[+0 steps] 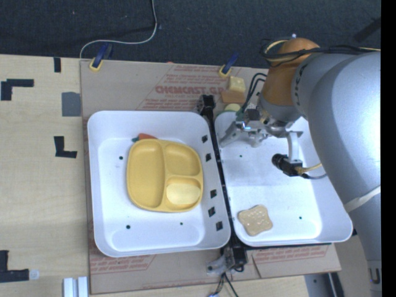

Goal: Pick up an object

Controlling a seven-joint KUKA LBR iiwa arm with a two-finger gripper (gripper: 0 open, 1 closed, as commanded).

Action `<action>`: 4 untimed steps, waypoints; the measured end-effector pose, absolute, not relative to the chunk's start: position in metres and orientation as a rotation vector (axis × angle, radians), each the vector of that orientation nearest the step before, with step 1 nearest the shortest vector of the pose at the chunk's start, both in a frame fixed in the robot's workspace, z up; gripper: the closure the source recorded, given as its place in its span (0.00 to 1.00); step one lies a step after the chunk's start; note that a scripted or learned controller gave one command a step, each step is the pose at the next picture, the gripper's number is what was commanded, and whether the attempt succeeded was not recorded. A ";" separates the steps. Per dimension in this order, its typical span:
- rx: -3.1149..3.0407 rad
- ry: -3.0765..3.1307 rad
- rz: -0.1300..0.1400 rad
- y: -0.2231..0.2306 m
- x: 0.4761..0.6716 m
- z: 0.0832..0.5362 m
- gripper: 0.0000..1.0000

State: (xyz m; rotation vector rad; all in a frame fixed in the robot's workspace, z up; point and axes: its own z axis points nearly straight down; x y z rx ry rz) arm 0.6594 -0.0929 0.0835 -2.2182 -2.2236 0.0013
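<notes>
While my gripper (pixel 250 129) hangs over the far end of the right white bin (pixel 309 228), I cannot tell how it is set and I see nothing caught in it. The likeliest pick is the tan waffle-textured cracker piece (pixel 255 220) lying flat near that bin's near edge, well apart from me; the yellow divided plastic plate (pixel 164 173) fills the left white bin (pixel 105 184). To do this well I should travel toward the cracker, centre over it, and descend squarely so both sides are caught.

Open floor surrounds the cracker (pixel 255 219) (arm (pixel 346 122) crowds the far end).
</notes>
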 end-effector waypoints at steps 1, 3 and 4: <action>-2.221 -2.223 0.002 -0.095 0.645 0.085 0.00; -2.220 -2.223 0.008 -0.096 0.668 0.086 0.00; -2.220 -2.223 0.009 -0.096 0.667 0.085 0.00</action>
